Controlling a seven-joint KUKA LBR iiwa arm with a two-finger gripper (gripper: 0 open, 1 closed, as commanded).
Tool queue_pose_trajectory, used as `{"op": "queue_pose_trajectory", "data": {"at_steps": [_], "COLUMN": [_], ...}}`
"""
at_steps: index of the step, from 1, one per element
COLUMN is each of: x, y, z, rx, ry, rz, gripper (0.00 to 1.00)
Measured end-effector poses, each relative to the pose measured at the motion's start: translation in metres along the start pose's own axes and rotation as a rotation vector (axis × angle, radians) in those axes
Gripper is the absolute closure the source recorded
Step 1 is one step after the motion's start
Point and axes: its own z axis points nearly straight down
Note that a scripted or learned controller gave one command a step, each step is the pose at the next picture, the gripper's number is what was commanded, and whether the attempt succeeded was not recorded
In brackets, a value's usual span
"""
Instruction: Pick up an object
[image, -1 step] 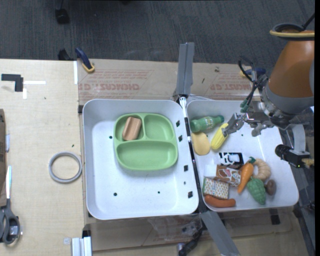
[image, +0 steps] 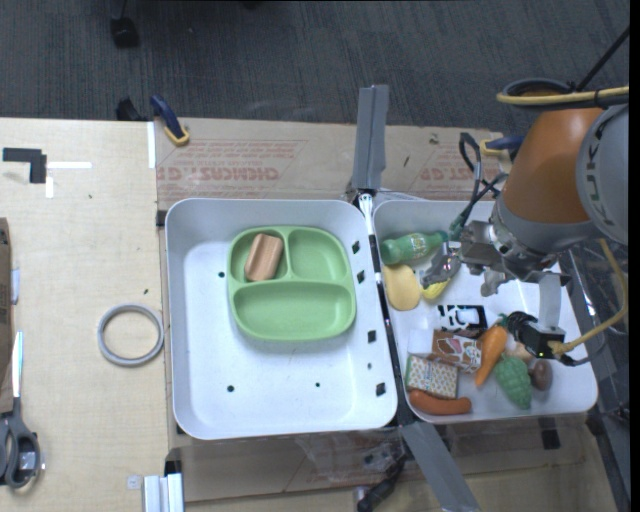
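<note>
1. A tan desk (image: 80, 250) stands on a dark carpet and holds two white bins side by side.
2. The arm (image: 560, 170) reaches into the right bin (image: 575, 400). Its jaws hang low near the back of that bin. I cannot tell if the jaws are apart or together, and I see nothing held in them.
3. The things to pick are all close by. A small yellow piece (image: 435, 291) lies right under the jaws. A round yellow fruit (image: 402, 288) sits just beside them, and a green bottle (image: 410, 245) lies just behind.
4. A carrot (image: 490, 352), snack packs (image: 458, 350) and a red sausage (image: 440, 403) lie farther in front of the jaws.
5. The things are packed tight, so I think the jaws could bump the fruit or the bottle and push them away.
6. The round fruit looks smooth. It could roll or slip out when squeezed.
7. The jaws could also close on two things at once, or on nothing.
8. The bin wall is near, so a push could jam a thing against it.
</note>
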Motion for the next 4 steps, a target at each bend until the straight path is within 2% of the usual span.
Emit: {"op": "queue_pose_trajectory", "data": {"at_steps": [1,2,3,4], "x": [-0.042,-0.033,0.004,-0.030], "y": [0.001,0.003,0.087,0.069], "z": [-0.015,0.058,-0.002,0.099], "rx": [-0.002,0.002,-0.004,-0.002], "ry": [0.000,0.000,-0.002,-0.001], "rz": [-0.055,0.122,-0.196,-0.238], "gripper": [0.00,0.00,0.00,0.00]}}
